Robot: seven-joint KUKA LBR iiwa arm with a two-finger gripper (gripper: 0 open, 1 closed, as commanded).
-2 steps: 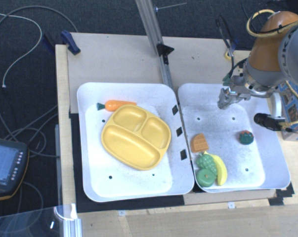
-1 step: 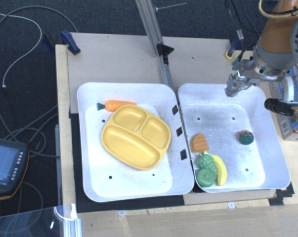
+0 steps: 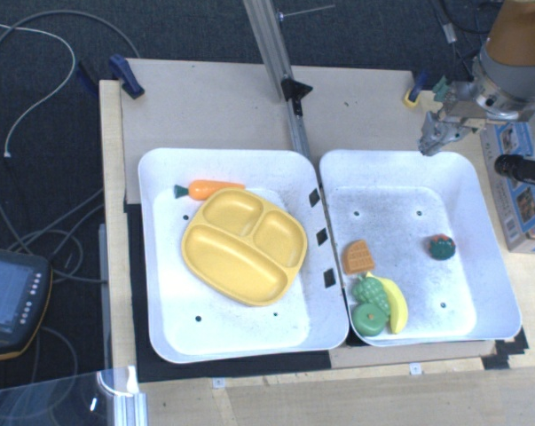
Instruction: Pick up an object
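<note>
1. Objects for picking lie in right bin [image 3: 480, 193]: waffle piece [image 3: 358, 257], green grapes [image 3: 370, 288], banana [image 3: 395, 304], green apple [image 3: 368, 319] clustered at near-left corner; red-green fruit [image 3: 442, 247] apart, toward right.
2. Left bin [image 3: 156, 238]: yellow divided plate [image 3: 244, 246], carrot [image 3: 209, 188] just behind it.
3. End effector [image 3: 434, 140] above right bin's far rim, nothing held; finger opening cannot be told.

- One fixed camera up above the bench [image 3: 249, 78], looking down at a bit of a slant.
- Far enough back to fit both white bins, left [image 3: 161, 318] and right [image 3: 480, 193], plus some surrounding floor [image 3: 45, 131].
</note>
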